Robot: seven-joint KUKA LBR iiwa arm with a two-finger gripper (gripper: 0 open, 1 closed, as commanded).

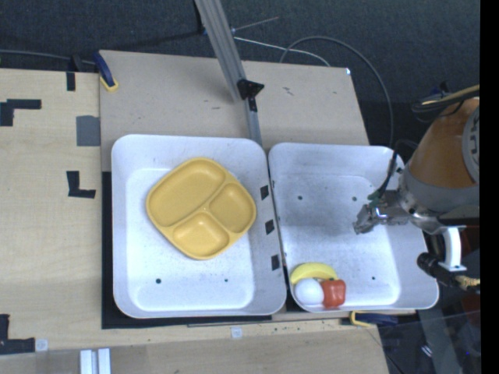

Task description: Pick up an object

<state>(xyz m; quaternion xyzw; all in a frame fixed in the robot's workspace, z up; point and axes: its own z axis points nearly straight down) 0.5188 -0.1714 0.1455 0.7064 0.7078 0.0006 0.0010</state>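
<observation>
The gripper [366, 221] hangs over the right bin [312, 170], nothing visibly between its tips; how wide they stand, I cannot tell. No pick made yet. Candidates crowd the near-left corner: white ball [309, 291], yellow piece [313, 271], red piece [334, 293]. A yellow divided plate [201, 207] occupies the left bin [129, 232].

Two shallow white bins are seen side by side on the table: a left bin [125, 232] and a right bin [327, 162]. One yellow three-compartment plate [201, 207] is counted in the left bin. Three small items are counted in the right bin: one yellow banana-like piece [312, 270], one white ball [309, 291] and one red piece [334, 293].
</observation>
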